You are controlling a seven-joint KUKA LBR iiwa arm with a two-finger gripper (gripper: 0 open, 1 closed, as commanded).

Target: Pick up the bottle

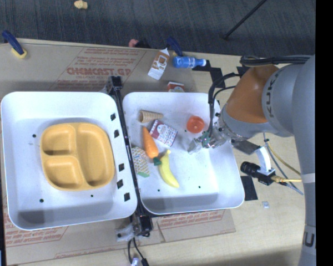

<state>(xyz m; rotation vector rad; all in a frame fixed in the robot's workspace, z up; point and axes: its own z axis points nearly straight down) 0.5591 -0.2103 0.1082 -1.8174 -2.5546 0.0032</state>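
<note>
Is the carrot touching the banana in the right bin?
Touching. The camera view shows the carrot's lower tip meeting the banana's green stem end, no white bin floor showing between them.

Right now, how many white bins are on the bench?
2. The left bin holds a yellow divided plate. The right bin holds the banana, carrot and other small items.
</note>
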